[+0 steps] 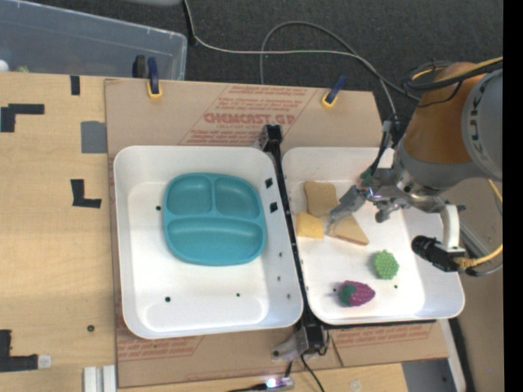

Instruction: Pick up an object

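gripper over three tan wedges, grip unclear; one green piece, one purple piece.

Bins: smooth white plastic, slight gloss. Teal plate in left bin: matt plastic. Under bins: brown cardboard sheet, printed. Left of that: pale wood bench.

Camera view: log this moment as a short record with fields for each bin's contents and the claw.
left bin: teal divided plate
right bin: three tan wedge pieces, green knobbly piece, purple and green piece
claw: low over the tan pieces, at the right bin's upper left
claw state: cannot tell
arm: reaches in from the right
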`<action>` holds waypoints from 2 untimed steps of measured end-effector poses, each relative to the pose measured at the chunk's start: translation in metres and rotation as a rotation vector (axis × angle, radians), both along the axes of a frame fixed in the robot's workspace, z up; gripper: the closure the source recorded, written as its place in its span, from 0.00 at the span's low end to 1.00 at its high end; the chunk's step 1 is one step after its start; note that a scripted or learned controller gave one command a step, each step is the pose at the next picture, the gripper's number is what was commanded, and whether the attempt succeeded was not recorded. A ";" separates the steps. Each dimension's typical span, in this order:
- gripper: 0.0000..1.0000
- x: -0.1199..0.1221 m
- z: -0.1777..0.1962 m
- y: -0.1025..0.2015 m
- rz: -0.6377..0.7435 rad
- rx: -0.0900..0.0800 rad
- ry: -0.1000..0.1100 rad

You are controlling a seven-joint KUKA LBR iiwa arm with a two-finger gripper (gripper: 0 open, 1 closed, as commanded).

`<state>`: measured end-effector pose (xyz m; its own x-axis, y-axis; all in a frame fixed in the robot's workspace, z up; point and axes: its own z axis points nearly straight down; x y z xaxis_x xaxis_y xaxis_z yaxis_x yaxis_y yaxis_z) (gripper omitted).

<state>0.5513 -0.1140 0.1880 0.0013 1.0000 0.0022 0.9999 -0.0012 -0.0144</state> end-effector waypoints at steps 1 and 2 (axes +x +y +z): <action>0.00 0.003 0.006 0.000 0.003 -0.002 -0.012; 0.00 0.011 -0.050 -0.002 0.002 -0.002 -0.008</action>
